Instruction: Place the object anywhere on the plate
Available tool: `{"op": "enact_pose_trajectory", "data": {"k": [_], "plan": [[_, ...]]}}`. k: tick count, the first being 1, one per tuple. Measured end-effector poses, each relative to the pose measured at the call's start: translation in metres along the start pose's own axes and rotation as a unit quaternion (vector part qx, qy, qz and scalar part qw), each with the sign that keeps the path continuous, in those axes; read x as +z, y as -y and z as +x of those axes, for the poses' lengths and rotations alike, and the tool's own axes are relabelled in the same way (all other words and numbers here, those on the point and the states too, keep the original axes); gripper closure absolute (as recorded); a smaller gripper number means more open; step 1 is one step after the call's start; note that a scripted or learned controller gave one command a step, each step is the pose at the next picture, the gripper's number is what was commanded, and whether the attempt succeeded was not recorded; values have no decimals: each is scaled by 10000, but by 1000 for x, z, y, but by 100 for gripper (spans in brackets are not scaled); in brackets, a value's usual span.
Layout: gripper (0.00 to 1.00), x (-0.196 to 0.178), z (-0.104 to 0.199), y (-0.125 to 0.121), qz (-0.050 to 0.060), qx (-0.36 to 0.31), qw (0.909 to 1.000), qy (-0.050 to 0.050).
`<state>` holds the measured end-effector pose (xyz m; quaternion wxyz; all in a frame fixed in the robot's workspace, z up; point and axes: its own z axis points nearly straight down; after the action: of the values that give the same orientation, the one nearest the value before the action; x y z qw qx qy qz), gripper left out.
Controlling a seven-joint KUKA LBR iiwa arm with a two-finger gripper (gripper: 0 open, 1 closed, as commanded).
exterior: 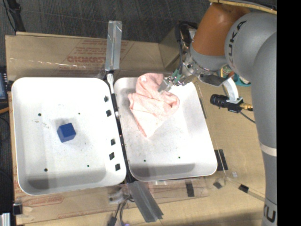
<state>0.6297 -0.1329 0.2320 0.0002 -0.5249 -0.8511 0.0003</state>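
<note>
Two shallow white bins, side by side and touching: one on the view's left [23,126], one on the view's right [200,145]. Smooth and hard-looking, with round corners and a few tiny dark dots on the floors.

One blue block [67,132], small and boxy with flat sides, alone in the left-hand bin, well apart from every wall.

One pink cloth [151,105], soft and crumpled, full of folds, lying in the upper half of the right-hand bin, with one pointy corner reaching toward the middle of the floor.

One arm [249,46], grey, thick, round and smooth, with an orange band [211,27] above the wrist. Reaching in from the right, bent low over the top edge of the right-hand bin.

One gripper [170,83], small and shiny, tilted down and to the left, its tip right at the upper right part of the cloth and seeming to touch it. Open or closed: cannot tell, too small and mixed in with the folds. Cannot tell either whether any cloth is caught in it.

Flat brown cardboard [56,51] under and behind the bins
</note>
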Motion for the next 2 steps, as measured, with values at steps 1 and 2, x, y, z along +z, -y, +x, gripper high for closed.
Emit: {"op": "enact_pose_trajectory", "data": {"k": [1, 2], "plan": [[100, -9, 42, -23, 12, -2010, 9796, -8], [100, -4, 79, -41, 10, -3938, 9192, -8]]}}
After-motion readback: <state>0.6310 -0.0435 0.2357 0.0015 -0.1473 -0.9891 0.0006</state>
